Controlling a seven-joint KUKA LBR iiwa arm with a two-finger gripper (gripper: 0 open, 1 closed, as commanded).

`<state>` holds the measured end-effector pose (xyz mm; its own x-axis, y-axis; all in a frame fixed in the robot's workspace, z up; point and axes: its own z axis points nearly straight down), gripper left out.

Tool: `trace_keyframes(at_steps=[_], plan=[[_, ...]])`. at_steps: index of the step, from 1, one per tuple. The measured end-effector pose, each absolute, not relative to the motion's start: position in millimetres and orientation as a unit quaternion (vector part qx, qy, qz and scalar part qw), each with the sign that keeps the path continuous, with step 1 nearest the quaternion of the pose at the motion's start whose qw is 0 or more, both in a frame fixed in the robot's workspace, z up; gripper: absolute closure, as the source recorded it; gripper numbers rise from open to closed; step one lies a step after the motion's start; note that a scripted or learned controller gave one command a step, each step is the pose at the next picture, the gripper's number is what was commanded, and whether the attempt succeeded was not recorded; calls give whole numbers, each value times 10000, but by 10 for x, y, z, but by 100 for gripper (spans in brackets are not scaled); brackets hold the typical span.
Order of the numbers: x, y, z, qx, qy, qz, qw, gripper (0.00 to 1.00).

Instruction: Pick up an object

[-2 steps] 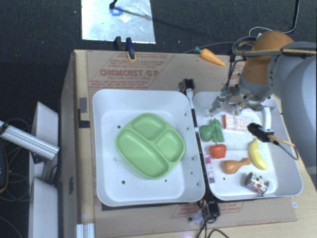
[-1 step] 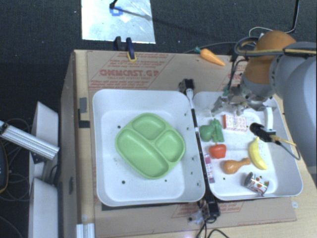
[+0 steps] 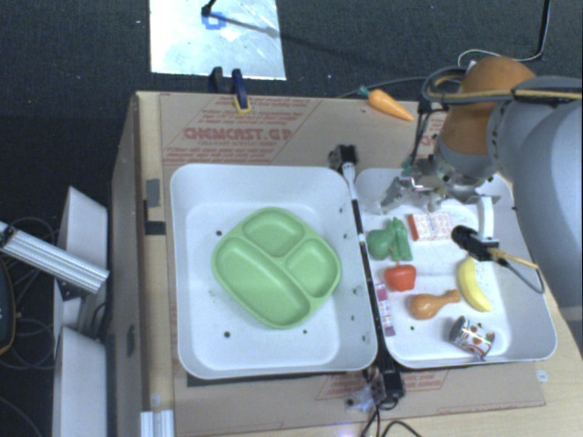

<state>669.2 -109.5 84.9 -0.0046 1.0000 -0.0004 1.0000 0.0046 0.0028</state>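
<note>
We look down on two shallow white bins side by side on a bench. The left bin [image 3: 196, 335] holds a green divided plate [image 3: 278, 267]. The right bin [image 3: 524, 321] holds all the small things.

The gripper [image 3: 414, 198] hangs over the upper part of the right bin, at the end of the grey arm that comes in from the right of the frame. Its fingers [image 3: 394, 195] look spread apart, with nothing between them.

Just below the gripper lies a red and white packet [image 3: 429, 225], flat, with its long side running left to right and tilted a little. To its left, near the wall between the bins, is a green toy vegetable [image 3: 390, 241], also lying roughly left to right. Below that sits a small red toy [image 3: 399, 276], squat, with no clear long axis.

Lower still is an orange drumstick-shaped toy [image 3: 433, 304]. Its long axis runs left to right, with the fat end to the left and the thin end pointing right and slightly up. Right of it a yellow banana [image 3: 475, 286] runs top to bottom, leaning toward the lower right. A small printed can [image 3: 471, 336] lies on its side in the lower right of the bin.

Outside the bins, at the upper right of the bench, a toy carrot [image 3: 392, 106] points its tip to the right
</note>
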Motion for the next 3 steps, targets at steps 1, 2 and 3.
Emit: trace_keyframes(at_steps=[1,2,3], plan=[[6692,-1159,852,7065,7077,6,12,0],[6693,-1254,854,7067,7075,7,14,0],[6691,-1150,849,7057,7085,6,11,0]])
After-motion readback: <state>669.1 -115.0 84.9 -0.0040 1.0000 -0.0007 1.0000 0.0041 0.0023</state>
